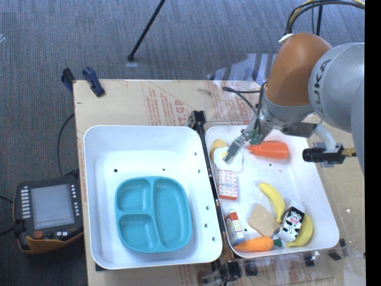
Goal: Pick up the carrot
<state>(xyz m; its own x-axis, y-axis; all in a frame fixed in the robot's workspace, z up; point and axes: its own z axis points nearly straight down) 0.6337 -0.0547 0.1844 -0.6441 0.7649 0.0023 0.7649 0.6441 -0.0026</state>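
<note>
An orange carrot [271, 151] lies near the back of the right bin [324, 189], its narrow end pointing left. A second carrot [256, 244], with a green end, lies against the bin's front wall. My gripper [233, 152] comes down at a slant from the orange-banded wrist, its tip at the bin's back left corner over a yellow fruit [218, 146] and a white item [234, 162]. The gripper's body passes just left of the back carrot's tip. Nothing shows whether the two touch.
The right bin also holds a red-and-white packet [227, 183], a banana [274, 198], a bread slice [262, 219], a cow-patterned carton [292, 222], another banana [305, 232] and a small bottle [234, 228]. The left bin [101, 159] holds a blue divided plate [153, 212].
</note>
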